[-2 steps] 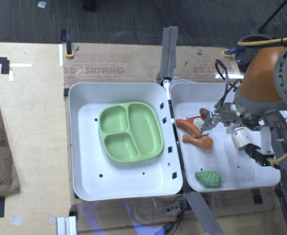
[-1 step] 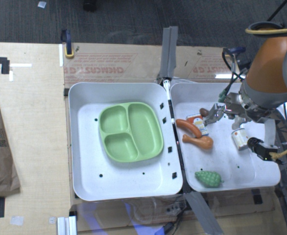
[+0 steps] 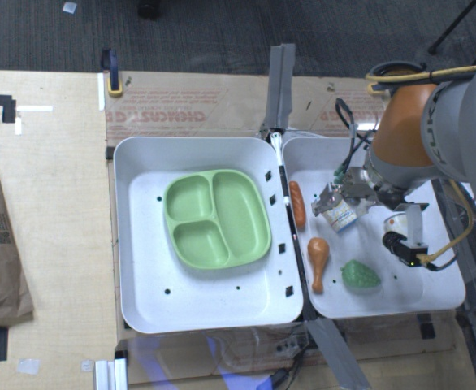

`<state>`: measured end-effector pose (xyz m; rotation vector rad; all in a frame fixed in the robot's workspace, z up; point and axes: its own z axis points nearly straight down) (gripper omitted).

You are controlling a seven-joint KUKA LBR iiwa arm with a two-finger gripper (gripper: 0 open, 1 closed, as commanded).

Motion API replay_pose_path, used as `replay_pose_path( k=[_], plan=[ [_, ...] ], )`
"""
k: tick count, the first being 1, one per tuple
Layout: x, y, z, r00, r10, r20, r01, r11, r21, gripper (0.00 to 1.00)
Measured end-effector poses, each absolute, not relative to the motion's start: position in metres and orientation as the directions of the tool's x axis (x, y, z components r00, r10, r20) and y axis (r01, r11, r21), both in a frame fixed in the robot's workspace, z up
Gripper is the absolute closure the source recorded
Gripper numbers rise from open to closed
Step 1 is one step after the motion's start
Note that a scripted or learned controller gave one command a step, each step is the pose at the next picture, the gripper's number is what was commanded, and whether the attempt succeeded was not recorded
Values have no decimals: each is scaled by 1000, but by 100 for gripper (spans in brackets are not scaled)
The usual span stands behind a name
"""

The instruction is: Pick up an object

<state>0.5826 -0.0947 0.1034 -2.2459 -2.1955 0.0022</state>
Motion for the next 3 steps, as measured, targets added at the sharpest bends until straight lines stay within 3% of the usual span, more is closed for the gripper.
replay_pose_path(
  k=[1,2,3],
  plan=[
    [595,-99,91,-322,947,-1,947,322,0,0],
    [595,-101,100,-317,948,-1,948,317,0,100],
    [622,-24,191,-206,978,-1,978,206,-2,100]
  ],
)
